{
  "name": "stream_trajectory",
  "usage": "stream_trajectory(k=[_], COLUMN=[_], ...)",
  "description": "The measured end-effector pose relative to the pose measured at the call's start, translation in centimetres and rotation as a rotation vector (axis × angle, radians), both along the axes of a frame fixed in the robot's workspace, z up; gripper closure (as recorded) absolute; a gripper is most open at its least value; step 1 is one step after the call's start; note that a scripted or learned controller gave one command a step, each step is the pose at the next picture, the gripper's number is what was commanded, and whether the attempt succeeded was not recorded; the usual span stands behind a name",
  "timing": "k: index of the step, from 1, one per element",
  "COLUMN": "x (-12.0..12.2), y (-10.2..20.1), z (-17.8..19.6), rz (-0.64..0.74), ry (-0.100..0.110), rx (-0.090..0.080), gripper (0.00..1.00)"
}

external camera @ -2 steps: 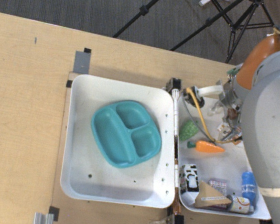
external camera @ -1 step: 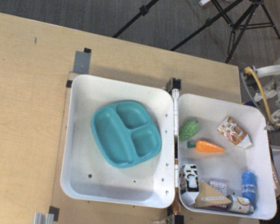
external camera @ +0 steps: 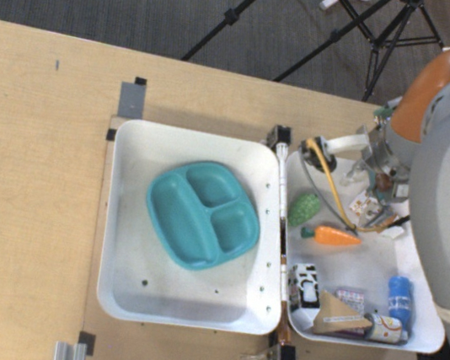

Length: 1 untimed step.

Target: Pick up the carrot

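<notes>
Arm clutter hides the claw (external camera: 371,210) above the carrot (external camera: 335,236); its state is unreadable.

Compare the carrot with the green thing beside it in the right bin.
The carrot is orange, long and tapered, lying roughly crosswise; the green thing is rounder, stubbier and bumpy-looking. The carrot lies nearer the camera, the green thing farther back. Both rest on the right bin floor, close together.
</notes>
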<state>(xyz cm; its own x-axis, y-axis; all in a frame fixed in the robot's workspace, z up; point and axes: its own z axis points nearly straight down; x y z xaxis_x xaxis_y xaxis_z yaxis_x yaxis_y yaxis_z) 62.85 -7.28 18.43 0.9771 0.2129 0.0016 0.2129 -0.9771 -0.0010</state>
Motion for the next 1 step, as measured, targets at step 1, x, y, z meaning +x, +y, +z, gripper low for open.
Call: stream_trajectory(k=[1], x=[2.16], y=[-8.47], z=[2.46], rz=[0.003], ry=[-0.002], rx=[-0.001], gripper=[0.0])
